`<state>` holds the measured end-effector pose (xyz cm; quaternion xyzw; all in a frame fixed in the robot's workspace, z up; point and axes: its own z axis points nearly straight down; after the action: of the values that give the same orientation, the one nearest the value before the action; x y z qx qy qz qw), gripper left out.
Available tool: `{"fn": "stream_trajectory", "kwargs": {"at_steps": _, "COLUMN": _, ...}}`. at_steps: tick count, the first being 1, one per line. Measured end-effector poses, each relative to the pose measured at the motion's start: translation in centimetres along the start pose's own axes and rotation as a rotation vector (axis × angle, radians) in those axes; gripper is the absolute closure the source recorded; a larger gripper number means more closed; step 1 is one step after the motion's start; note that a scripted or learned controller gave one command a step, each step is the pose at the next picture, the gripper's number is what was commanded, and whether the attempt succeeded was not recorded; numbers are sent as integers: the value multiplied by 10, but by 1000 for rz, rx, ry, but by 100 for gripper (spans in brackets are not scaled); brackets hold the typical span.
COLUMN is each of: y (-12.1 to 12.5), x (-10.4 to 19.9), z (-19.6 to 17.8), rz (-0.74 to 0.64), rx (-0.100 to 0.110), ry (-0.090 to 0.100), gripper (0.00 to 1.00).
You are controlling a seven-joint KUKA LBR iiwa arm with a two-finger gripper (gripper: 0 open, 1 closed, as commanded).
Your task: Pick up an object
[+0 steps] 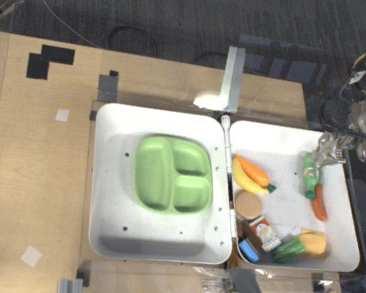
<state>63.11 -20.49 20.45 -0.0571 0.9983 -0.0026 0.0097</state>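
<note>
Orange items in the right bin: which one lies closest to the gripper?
The small orange piece by the right wall, just below the green bottle under the gripper. The carrot lies far off, beside the banana near the divider.

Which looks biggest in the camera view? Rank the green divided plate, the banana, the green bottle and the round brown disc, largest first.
1. Green divided plate, by far.
2. Banana.
3. Green bottle and round brown disc: they look about alike in area, the bottle longer and narrower, so I won't rank them.
</note>
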Motion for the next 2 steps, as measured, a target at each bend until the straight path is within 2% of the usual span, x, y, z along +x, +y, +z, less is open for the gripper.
{"fn": "stream_trajectory", "kwargs": {"at_steps": 1, "y": 58, "x": -18, "z": 3, "rz": 203, "rx": -5, "ry": 9, "gripper": 100}}
{"fn": "stream_trajectory", "kwargs": {"at_steps": 2, "y": -4, "x": -18, "z": 27, "rz": -72, "rx": -2, "ry": 8, "gripper": 100}}
